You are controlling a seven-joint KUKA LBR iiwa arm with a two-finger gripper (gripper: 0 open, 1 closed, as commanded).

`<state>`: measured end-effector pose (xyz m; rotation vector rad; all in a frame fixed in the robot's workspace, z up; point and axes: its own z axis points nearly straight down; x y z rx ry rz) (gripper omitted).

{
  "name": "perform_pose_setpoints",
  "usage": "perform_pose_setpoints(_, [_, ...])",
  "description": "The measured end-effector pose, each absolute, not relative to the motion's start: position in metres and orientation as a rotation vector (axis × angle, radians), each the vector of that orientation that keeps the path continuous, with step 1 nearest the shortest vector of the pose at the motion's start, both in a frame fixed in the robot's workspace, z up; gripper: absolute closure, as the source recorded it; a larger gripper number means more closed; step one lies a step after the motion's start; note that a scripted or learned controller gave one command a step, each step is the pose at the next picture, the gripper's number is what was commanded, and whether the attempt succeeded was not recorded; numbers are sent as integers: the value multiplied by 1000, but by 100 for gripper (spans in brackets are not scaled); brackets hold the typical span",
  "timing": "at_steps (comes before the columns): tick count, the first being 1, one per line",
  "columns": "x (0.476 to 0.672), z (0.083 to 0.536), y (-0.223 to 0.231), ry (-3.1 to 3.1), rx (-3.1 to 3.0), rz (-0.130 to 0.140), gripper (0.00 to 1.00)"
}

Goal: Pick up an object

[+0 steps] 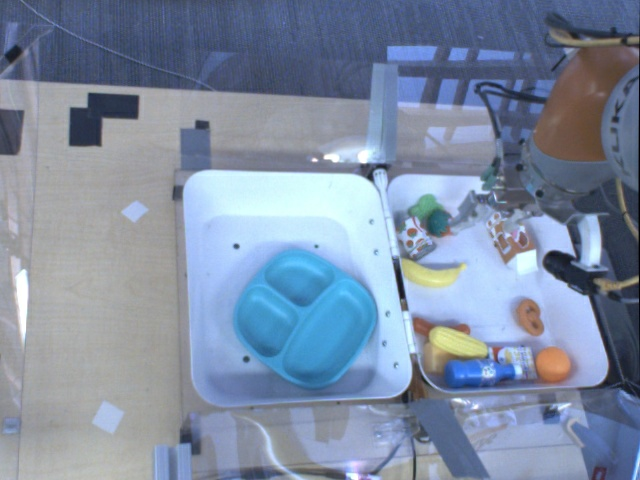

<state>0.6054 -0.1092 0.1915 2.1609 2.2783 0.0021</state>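
my end effector (478,208) hangs over the far part of the right-hand shallow white bin (590,313), just right of the green round toy (428,208); i cannot tell its state from here. nearer than the green toy lies a yellow plastic banana (432,273). a small red-and-white carton (509,240) lies right of the green toy, beneath my wrist.

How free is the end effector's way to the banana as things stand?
Probably free: the banana lies apart on bare bin floor, nothing on top, just down-left of the end effector.
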Motion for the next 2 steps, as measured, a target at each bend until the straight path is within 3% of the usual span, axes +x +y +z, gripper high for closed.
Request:
perform_pose_setpoints(1, [668, 86, -111, 1879, 2527, -9, 0])
perform_pose_setpoints(2, [671, 98, -110, 1881, 2512, 0, 100])
